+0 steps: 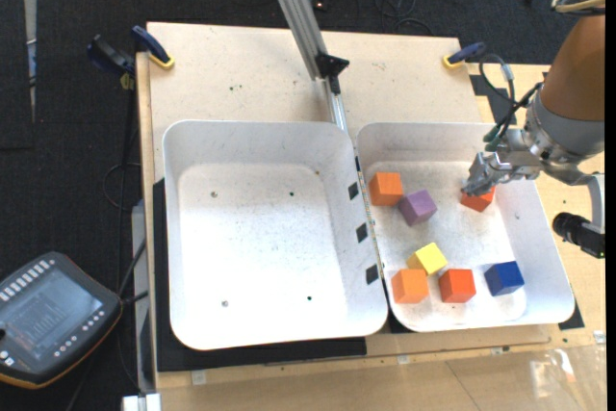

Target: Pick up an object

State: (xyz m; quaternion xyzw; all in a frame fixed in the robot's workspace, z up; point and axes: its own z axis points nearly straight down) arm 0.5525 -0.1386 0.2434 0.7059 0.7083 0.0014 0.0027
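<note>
Over right bin [539, 303], far-right part: gripper [480, 179] down on red-orange block [476, 199], touching its top. Cannot tell whether fingers are spread or closed, or whether block sits between them. Elsewhere in same bin: orange cube [386, 188] with purple cube [418, 207] just beside, toward the left; yellow cube [429, 258], orange cube [410, 285], red-orange cube [456, 285], blue cube [503, 278] clustered along near side. Left bin [192, 159] alongside on worktop [241, 72]. Teach pendant [53, 315] at near left.
</note>
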